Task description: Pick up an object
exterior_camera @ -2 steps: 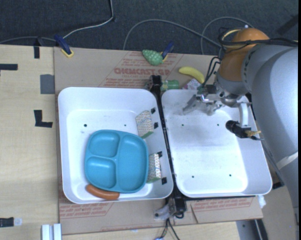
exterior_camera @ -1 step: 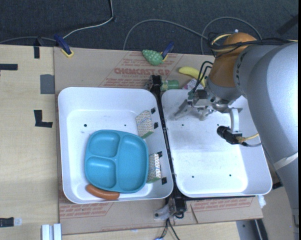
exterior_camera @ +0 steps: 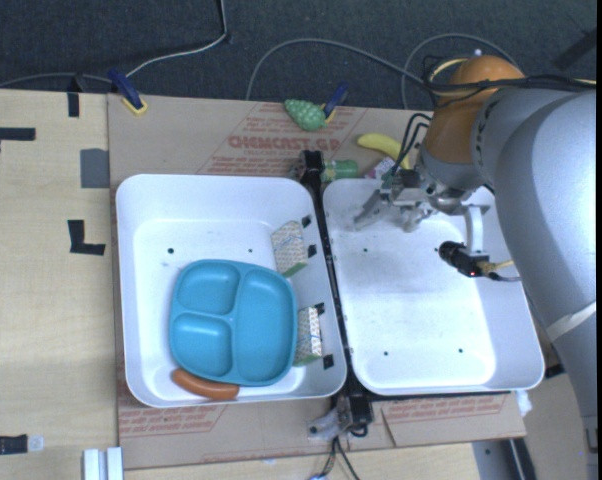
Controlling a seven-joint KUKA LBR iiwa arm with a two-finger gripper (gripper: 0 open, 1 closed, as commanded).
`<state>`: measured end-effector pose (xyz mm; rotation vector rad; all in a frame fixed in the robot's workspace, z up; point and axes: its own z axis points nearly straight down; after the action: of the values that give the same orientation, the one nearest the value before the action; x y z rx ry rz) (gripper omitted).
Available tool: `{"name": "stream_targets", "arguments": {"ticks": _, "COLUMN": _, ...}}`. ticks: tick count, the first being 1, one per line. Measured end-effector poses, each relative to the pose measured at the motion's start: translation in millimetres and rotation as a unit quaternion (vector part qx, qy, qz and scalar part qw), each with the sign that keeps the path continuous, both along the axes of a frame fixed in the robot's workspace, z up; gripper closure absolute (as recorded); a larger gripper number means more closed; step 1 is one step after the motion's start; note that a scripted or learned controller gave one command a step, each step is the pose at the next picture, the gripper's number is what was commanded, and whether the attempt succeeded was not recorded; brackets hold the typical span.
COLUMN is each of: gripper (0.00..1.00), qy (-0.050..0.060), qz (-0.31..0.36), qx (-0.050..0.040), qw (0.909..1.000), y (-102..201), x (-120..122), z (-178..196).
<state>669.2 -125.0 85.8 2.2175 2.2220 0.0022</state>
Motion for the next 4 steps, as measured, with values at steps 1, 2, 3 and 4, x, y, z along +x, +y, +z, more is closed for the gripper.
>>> {"name": "stream_targets", "arguments": {"ticks": 1, "gripper": 0.00, "qy": 0.001, "qz": 0.000, "qx": -0.0002, "qw": 1.0000, "y": 28, "x": 0, "z": -1}}
{"name": "stream_targets", "arguments": {"ticks": 2, "gripper": 1.00, "qy": 0.001, "qz": 0.000, "qx": -0.0009, "qw": 1.0000, "y": 27, "x": 0, "z": 10}}
{"name": "stream_targets", "arguments": {"ticks": 3, "gripper": 1.00, "qy": 0.001, "qz": 0.000, "qx": 0.0007, "qw": 1.0000, "y": 82, "x": -53, "z": 99}}
{"name": "stream_targets", "arguments": {"ticks": 4, "gripper": 1.00, "qy": 0.002, "qz": 0.000, "qx": 0.0008, "qw": 1.0000, "y": 160, "x": -73, "z": 98}}
